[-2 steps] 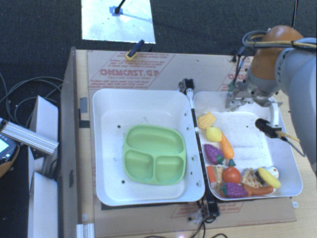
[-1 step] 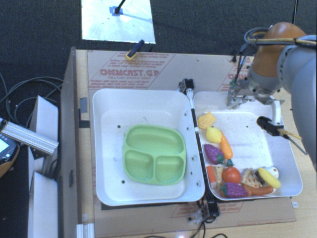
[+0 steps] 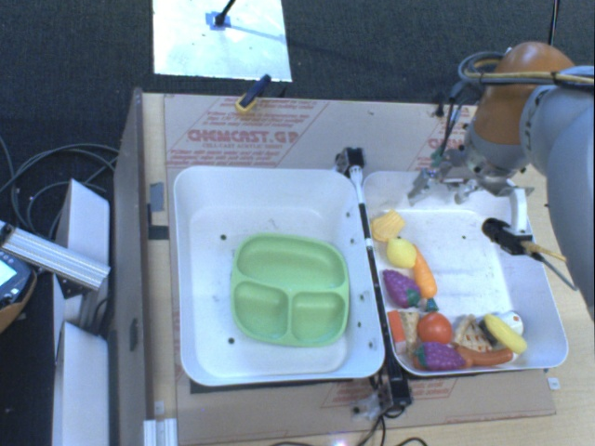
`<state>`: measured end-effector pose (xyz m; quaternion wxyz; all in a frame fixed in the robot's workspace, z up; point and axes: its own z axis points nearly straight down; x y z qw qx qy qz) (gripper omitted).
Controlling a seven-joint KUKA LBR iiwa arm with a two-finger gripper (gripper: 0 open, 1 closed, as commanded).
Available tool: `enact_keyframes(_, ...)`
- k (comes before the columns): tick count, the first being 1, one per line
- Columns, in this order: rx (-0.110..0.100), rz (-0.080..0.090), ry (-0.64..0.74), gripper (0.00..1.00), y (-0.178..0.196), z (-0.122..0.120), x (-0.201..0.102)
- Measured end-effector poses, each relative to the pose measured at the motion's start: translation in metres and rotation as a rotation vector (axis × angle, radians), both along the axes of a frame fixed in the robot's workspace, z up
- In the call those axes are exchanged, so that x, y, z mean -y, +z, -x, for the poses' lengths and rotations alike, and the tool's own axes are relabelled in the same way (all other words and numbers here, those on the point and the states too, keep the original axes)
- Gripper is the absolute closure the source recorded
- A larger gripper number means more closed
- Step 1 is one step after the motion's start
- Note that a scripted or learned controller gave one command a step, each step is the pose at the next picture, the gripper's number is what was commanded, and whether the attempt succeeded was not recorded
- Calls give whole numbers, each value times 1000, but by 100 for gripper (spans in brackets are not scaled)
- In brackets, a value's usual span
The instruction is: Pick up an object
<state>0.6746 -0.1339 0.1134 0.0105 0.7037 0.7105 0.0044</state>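
Pincer (image 3: 444, 182) hangs at the far rim of the right bin (image 3: 465, 249), under the orange wrist band; I can't tell whether it's spread or pressed together at this size, and I see nothing held in it. Toy food sits nearer the camera and toward the divider from it: corn (image 3: 388, 224) and lemon (image 3: 401, 252) closest, then carrot (image 3: 424, 274), its long axis running away from the pincer toward the near rim. My call: corn is the shortest reach, down and toward the left bin (image 3: 204, 240). Green tray (image 3: 290, 290) lies well apart.
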Motion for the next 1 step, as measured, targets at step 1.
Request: enact_keyframes(1, -15, -10, -4, 0, 73, 38, -66)
